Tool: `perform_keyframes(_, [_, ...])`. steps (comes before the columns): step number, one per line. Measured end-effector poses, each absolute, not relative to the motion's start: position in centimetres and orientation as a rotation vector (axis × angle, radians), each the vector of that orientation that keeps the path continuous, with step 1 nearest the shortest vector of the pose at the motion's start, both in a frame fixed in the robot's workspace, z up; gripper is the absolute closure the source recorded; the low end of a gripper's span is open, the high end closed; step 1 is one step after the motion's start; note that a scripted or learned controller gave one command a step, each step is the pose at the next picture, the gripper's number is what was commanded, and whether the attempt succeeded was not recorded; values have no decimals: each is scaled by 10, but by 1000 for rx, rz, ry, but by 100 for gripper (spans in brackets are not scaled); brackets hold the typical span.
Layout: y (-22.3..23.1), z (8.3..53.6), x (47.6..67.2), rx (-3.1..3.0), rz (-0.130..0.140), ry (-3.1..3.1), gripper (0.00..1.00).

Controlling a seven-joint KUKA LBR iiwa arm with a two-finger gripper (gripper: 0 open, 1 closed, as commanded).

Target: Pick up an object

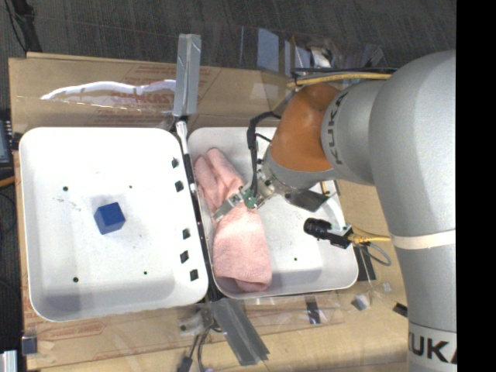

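The gripper (232, 204) sits over the cloth (236, 235) in the right bin (341, 273); the cube (110, 217) lies well left of it, in the left bin (46, 301).

We see two white bins side by side; left bin (46, 208) and right bin (310, 273) touch along a grey divider strip (188, 76); both sit on a brown cardboard-covered table (93, 72); a clear plastic wrapper (108, 93) lies behind the left bin; dark carpet floor (101, 6) beyond.
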State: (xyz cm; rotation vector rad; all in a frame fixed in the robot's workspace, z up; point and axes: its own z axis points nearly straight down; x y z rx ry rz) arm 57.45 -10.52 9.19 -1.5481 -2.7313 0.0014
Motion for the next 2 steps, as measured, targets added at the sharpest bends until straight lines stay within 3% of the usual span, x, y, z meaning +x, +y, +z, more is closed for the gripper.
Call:
perform_keyframes(1, [-105, 102, 575, -1545, 2, -2732, 100])
perform_keyframes(2, [-66, 213, 636, -1747, 2, -2611, 100])
